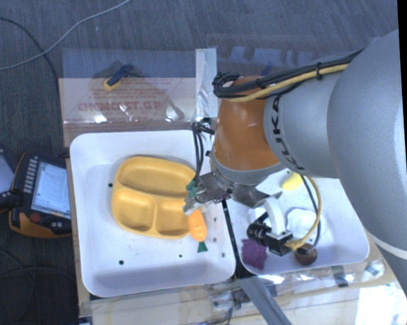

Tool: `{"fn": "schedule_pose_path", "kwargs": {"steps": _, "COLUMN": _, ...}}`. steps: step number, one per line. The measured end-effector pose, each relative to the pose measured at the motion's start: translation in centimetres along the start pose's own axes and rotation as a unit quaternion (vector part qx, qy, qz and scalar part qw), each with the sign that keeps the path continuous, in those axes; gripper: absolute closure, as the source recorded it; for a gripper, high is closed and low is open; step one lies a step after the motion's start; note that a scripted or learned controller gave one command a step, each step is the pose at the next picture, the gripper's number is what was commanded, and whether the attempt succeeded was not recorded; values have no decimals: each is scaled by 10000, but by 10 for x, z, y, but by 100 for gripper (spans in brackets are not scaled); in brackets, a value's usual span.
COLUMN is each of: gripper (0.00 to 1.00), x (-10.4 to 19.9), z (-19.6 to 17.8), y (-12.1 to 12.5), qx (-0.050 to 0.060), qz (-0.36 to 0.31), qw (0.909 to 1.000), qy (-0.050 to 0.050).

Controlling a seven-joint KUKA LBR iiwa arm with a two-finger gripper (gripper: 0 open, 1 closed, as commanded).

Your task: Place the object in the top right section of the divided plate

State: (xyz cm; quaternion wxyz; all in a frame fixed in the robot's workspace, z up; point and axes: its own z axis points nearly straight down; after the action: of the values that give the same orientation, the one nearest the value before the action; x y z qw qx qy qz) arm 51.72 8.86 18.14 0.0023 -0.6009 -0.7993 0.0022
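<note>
The plate (150, 196) is the landmark here: a yellow divided dish lying in the left bin (100, 268), turned at a slant, with one long section across its upper side and two smaller ones along its lower side. All three sections look bare, so nothing has been delivered yet.

The carrot (197, 225), a small orange toy with a green tip, lies just off the plate's lower right corner, touching or almost touching its rim, on the bin floor near the wall that divides the two bins. Given the task, I take it for the object to be moved; it sits there because it has not yet been lifted over the rim.

The gripper (196, 195) hangs at the plate's right edge, directly above the carrot, on the end of the arm (246, 135) that reaches in from the right. That position suits a pick from above. Whether it is released or clenched I cannot tell from here, and nothing can be seen held in it.

Right of the plate, in the other bin (346, 252), lie a purple toy (254, 253), a brown piece (306, 256) and a yellow piece (292, 182), well clear of the work.

My judgement: the grasp is the step in hand, with the short carry over the rim to follow.
</note>
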Motion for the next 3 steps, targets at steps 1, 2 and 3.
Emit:
{"fn": "schedule_pose_path", "kwargs": {"steps": 1, "gripper": 100, "x": -84, "z": -10, "y": -18, "qx": -20, "qz": 270, "qw": 9996, "qy": -8}}
{"fn": "schedule_pose_path", "kwargs": {"steps": 2, "gripper": 100, "x": -38, "z": -1, "y": 78, "qx": -11, "qz": -553, "qw": 9985, "qy": -8}}
{"fn": "schedule_pose_path", "kwargs": {"steps": 3, "gripper": 100, "x": 34, "z": -52, "y": 11, "qx": -12, "qz": -1757, "qw": 9845, "qy": -8}}
